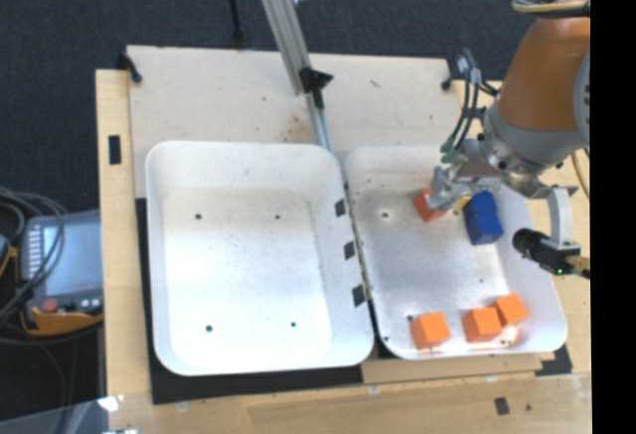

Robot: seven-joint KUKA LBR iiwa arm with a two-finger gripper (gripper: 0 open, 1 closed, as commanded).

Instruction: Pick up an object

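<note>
The right bin holds several blocks. My gripper hangs low over the upper middle of this bin, below the grey wrist and orange band. A small red-orange block lies right at the gripper's lower left tip, partly hidden by it; whether it is gripped or just touched I cannot tell. A blue block sits just to the right of the gripper, under the wrist. Three orange blocks rest along the bin's near edge: one at the left, one in the middle, one at the right.
The left bin stands beside the right one, with a dividing rim between them. A slanted metal rail rises from the bench's back. Cables and a black fitting hang off the arm at the right bin's right side.
</note>
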